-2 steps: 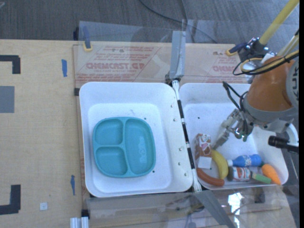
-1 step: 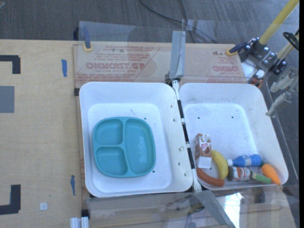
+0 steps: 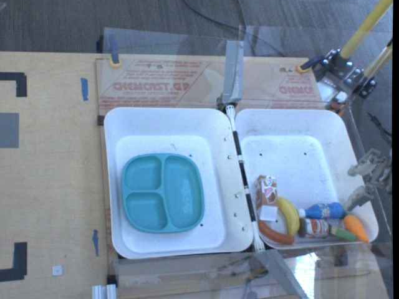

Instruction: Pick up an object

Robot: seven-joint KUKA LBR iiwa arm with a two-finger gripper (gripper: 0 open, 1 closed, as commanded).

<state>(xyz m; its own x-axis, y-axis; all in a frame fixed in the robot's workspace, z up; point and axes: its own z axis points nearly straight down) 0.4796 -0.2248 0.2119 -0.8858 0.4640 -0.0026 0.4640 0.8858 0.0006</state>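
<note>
- The tool (image 3: 368, 179) hung at the right bin's (image 3: 293, 126) right rim; whether it was released or clenched could not be told.
- Toy food crowded that bin's near right corner: a small carton (image 3: 267, 190), banana (image 3: 288, 213), hot dog (image 3: 275, 233), two bottles (image 3: 323, 211) and a carrot (image 3: 356, 227).
- A teal divided plate (image 3: 163, 192) lay in the left bin (image 3: 124, 126).

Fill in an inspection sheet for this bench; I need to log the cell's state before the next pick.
Surface: two shallow white bins, left bin and right bin.
Job's things: brown-and-white carton, yellow toy banana, red toy sausage, blue-capped bottle, orange toy carrot, clustered in the right bin's near corner.
Clutter: teal divided plate in left bin.
Grippers: grey two-finger gripper at right bin's edge.
Cables: black cable on floor.
Surroundings: wooden bench.
</note>
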